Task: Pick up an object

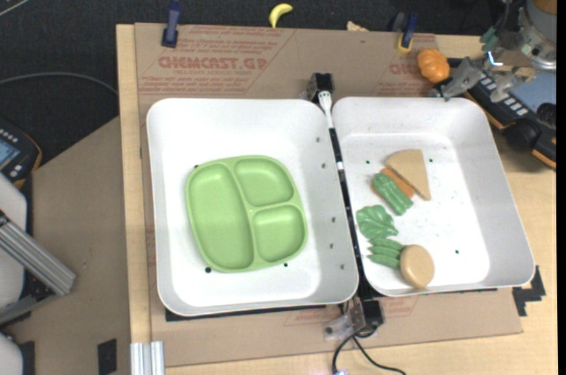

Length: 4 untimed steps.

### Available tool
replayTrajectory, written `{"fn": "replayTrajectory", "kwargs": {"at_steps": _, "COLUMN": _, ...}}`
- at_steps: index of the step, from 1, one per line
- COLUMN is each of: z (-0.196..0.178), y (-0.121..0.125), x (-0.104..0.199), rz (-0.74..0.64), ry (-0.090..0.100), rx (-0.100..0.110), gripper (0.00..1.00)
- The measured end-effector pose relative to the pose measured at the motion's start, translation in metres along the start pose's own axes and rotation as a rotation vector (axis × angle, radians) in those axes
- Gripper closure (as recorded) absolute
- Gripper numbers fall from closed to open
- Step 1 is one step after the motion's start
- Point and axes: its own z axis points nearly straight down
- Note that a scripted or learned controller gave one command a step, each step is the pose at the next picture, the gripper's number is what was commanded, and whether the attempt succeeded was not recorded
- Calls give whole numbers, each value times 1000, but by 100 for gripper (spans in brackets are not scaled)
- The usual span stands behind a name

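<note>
The right bin [478, 187] holds several toy foods. A tan wedge [409, 171] lies near its middle, with a ridged green piece [392, 193] against its left side. Below these lie a green leafy piece [377, 223], a green pod [385, 254] and a round tan piece [416, 266]. My gripper [473, 80] hangs at the upper right, above the far right corner of this bin and away from all the foods. Nothing shows in its grasp.
In the left bin [168, 187] lies a green divided plate [246, 212]. An orange toy [432, 65] rests on the cardboard behind the right bin, close to the gripper. A small yellow banana [280, 12] and two blue clamps [171, 25] [407, 30] sit at the back edge.
</note>
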Motion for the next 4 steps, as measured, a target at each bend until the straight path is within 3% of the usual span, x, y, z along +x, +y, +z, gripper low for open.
{"fn": "replayTrajectory", "kwargs": {"at_steps": 1, "z": 118, "y": -24, "x": 27, "rz": -1, "ry": 3, "rx": 8, "gripper": 0}}
{"fn": "replayTrajectory", "kwargs": {"at_steps": 2, "z": 159, "y": -62, "x": 60, "rz": 0, "ry": 3, "rx": 5, "gripper": 0}}
{"fn": "replayTrajectory", "kwargs": {"at_steps": 3, "z": 155, "y": -113, "x": 108, "rz": -1, "ry": 2, "rx": 0, "gripper": 0}}
{"fn": "replayTrajectory", "kwargs": {"at_steps": 4, "z": 145, "y": -110, "x": 106, "rz": 2, "ry": 0, "rx": -7, "gripper": 100}}
